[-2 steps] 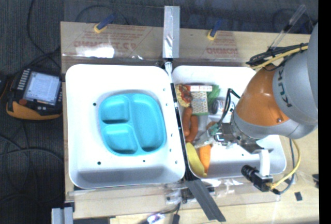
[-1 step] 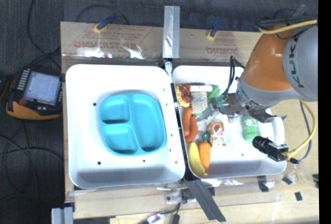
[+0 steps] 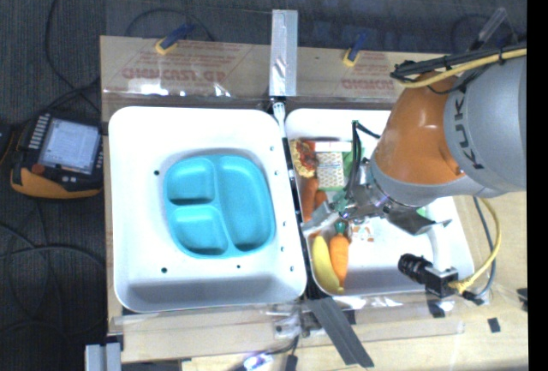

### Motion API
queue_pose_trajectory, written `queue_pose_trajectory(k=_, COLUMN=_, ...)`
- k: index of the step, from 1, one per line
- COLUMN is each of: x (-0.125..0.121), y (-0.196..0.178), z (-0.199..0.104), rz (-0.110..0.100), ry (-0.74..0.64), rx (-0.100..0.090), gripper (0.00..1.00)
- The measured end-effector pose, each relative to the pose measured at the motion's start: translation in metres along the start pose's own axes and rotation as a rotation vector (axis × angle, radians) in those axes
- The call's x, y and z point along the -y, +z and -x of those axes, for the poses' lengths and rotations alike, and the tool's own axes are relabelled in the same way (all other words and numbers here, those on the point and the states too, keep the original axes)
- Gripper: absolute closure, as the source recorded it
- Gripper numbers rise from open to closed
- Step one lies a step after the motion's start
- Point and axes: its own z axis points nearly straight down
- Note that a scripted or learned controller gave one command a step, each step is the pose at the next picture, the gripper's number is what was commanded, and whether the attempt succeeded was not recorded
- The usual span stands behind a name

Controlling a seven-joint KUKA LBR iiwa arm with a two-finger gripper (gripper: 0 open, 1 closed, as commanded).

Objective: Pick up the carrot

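camera view: gripper just above carrot in right bin, finger state cannot be told; banana touching carrot; blue tray in left bin.

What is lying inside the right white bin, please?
In the right bin I see the carrot beside a yellow banana at the near left corner, and a food packet farther back. The arm covers the middle, so anything beneath it is hidden.
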Motion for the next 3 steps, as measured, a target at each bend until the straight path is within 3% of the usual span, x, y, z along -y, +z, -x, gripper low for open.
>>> queue_pose_trajectory(k=1, x=0.011, y=0.069, z=0.063, rz=0.001, ry=0.129, rx=0.000, gripper=0.00)
queue_pose_trajectory(k=2, x=0.011, y=0.063, z=0.062, rz=-0.005, ry=0.128, rx=-0.004, gripper=1.00)
queue_pose_trajectory(k=3, x=-0.032, y=-0.090, z=0.035, rz=0.001, ry=0.146, rx=0.004, gripper=1.00)
